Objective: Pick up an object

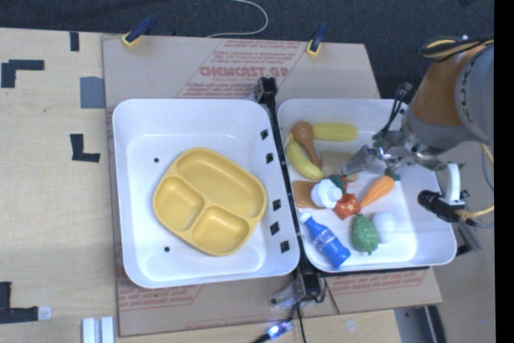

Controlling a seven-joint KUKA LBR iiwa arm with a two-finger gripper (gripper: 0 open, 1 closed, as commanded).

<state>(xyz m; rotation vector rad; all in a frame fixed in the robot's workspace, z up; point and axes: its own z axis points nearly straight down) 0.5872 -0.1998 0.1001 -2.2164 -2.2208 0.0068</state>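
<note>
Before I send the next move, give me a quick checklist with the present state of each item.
1. Gripper over the right bin, where the objects lie: ok.
2. Something between its fingers: cannot tell; the tip sits low among the toys and is too small to read.
3. Nearest targets in sight: ok; the carrot lies just right of the tip, the banana just left.
4. Room around the targets: not ok; the corn, the blue bottle and the green toy crowd close together.
5. Yellow tray out of the way: ok; it sits alone in the left bin.
</note>
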